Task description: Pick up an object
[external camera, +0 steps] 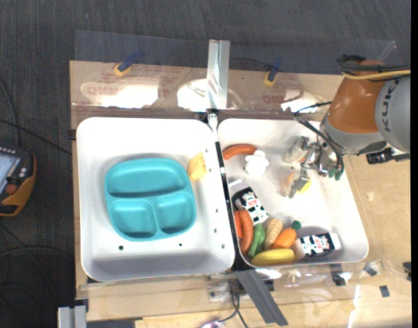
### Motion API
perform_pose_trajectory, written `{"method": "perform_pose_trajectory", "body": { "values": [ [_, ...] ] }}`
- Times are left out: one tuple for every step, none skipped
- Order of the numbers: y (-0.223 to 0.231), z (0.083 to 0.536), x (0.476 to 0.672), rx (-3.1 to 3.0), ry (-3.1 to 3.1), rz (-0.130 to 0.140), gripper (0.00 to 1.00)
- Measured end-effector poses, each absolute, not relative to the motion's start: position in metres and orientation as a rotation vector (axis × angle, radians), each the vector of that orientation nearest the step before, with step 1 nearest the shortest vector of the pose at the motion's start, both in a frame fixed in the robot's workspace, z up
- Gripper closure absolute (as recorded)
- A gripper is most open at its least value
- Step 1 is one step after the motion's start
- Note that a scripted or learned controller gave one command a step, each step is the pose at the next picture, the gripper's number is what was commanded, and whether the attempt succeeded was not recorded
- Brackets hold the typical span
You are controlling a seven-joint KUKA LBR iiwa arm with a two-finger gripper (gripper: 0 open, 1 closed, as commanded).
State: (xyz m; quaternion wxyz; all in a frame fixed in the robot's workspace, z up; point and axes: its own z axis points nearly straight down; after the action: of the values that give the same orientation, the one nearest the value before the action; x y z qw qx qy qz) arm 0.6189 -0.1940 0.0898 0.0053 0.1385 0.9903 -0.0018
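My gripper (297,182) reaches into the right bin (345,203) from the right, low over its upper middle. A small yellow and orange piece (302,186) lies right at its tip; whether it is gripped cannot be made out. A little to the left are a white lump (255,163) and an orange sausage (238,150). Along the bin's near side lie a cow-print carton (251,206), carrots (244,228), a green vegetable (259,236), a banana (272,256) and a second carton (316,244).
The left bin (92,238) holds a teal divided plate (150,197) and a yellow piece (196,166) against its right wall. The grey arm with its orange band (356,108) crosses the right bin's far right corner.
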Motion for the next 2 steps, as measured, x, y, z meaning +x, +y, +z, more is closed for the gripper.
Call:
{"method": "perform_pose_trajectory", "body": {
  "values": [
    [-0.158,0.090,0.618,0.523,3.085,-0.001,0.00],
    [-0.158,0.101,0.619,0.521,3.081,-0.003,1.00]
  ]
}}
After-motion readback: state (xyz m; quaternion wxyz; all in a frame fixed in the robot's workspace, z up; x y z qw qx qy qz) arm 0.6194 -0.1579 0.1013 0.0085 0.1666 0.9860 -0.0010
